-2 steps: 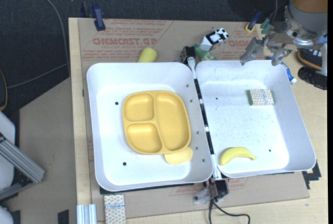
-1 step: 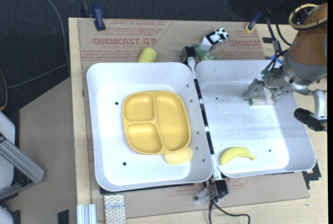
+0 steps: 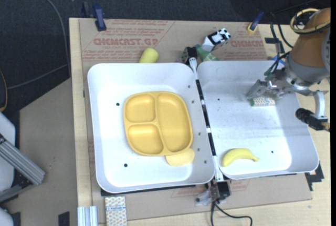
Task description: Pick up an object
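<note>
Pick not done: your pincer (image 3: 261, 94) sits low at the right bin's (image 3: 294, 164) 12 o'clock; grip state unreadable. Toy banana (image 3: 239, 156) untouched at 7.

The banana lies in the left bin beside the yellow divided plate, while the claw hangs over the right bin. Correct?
Not quite. The camera view shows the banana in the right bin, near its front left corner. The yellow divided plate sits alone in the left bin; the claw hangs over the right bin.
</note>
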